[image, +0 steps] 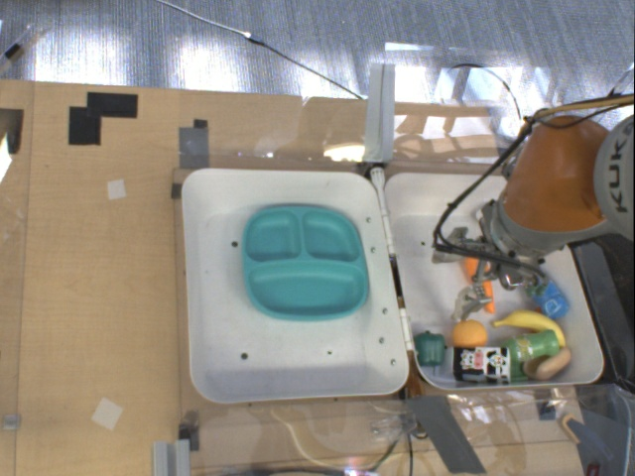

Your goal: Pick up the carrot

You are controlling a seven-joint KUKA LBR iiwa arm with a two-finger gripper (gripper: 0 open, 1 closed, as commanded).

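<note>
**Gripper low over the carrot in the right bin**

Camera view: On the tan surface sit two shallow white bins. The left white bin carries a teal, three-compartment plastic plate at its middle. In the right white bin, the grey arm with its orange band reaches down toward the centre. The gripper hangs just above or against a slim orange carrot, which lies near the bin's middle; whether it is clenched or released I cannot tell. Along the bin's near edge cluster a small orange ball, a yellow banana, a green bottle with a black-and-white label, a teal cup and a blue piece.

The step looks like the grasp itself. Next calls for a firm hold, then a straight lift clear of the neighbours.
</note>
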